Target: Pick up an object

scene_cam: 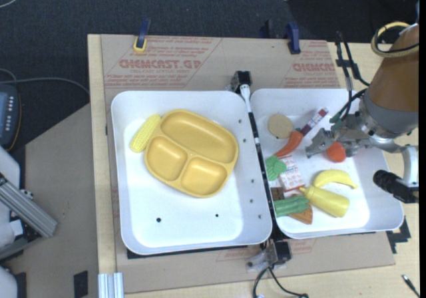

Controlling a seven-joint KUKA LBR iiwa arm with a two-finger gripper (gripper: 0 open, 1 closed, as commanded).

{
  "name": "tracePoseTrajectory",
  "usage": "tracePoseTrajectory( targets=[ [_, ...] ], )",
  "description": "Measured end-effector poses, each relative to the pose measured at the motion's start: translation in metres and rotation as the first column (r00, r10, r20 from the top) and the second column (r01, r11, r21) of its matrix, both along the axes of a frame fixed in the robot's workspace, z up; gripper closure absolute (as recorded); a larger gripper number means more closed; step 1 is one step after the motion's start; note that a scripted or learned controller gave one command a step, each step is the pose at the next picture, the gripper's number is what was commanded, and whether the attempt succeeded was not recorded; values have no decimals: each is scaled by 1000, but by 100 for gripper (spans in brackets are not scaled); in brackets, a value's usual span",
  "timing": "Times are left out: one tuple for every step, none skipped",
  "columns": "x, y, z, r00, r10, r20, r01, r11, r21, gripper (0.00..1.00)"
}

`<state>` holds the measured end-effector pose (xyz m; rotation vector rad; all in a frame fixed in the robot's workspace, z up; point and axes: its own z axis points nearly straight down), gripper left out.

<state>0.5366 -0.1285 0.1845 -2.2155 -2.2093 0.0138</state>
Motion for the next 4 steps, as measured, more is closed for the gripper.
tracePoseTrajectory(
  targets=[
    [3, 0, 8, 1000, 3, 15, -3, 1000, -2, 0],
    [8, -5, -38, 1000, 3, 10, -2, 1000, -1, 0],
    [17, 1, -92, 1000, 3, 14, -3, 1000, -1, 0],
    [20, 1, -95, 1000, 2, 18, -2, 1000, 0, 0]
  ],
)
